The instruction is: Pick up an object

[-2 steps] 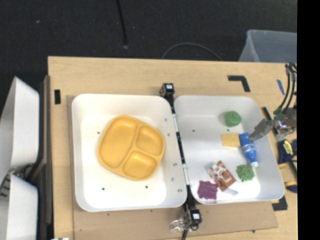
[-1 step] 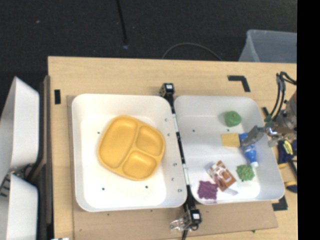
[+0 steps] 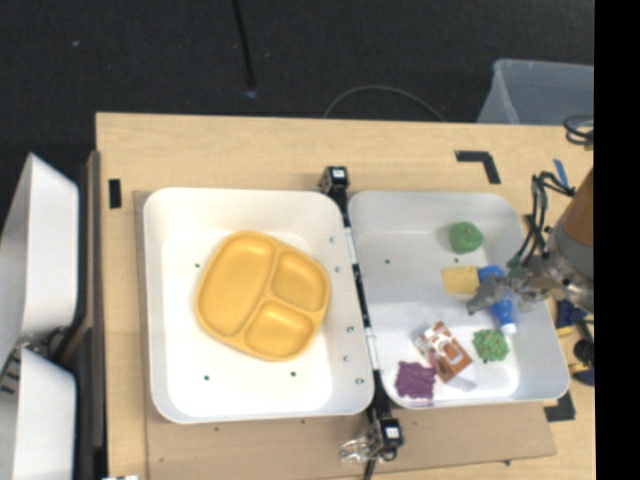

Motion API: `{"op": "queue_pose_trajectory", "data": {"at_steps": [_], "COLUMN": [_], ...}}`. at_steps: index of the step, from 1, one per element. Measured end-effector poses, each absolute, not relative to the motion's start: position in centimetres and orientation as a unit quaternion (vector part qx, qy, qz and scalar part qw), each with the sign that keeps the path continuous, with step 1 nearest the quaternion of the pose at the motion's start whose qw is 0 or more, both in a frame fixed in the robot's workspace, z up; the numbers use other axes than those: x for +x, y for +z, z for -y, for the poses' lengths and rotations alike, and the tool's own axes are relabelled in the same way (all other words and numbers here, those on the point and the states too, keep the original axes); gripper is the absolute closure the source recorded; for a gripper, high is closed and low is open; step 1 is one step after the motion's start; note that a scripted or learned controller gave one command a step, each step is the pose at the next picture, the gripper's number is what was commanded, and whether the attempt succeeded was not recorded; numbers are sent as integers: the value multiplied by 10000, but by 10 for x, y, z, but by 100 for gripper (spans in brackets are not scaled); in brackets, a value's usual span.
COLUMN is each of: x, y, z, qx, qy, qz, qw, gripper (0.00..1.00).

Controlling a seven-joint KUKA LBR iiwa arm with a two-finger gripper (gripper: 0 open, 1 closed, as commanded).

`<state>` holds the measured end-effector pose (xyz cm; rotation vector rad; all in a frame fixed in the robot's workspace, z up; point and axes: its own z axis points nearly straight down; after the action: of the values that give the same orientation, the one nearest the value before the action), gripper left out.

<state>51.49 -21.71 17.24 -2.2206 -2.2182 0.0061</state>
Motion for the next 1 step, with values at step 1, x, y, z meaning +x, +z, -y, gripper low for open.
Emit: {"op": "queue_pose_trajectory", "data": {"at_steps": [1], "x": [508], "y": [124], "z": [226], "qx": [-7077], "qy": [13], "qz": [7065], "qw": [2], "gripper": [0]}}
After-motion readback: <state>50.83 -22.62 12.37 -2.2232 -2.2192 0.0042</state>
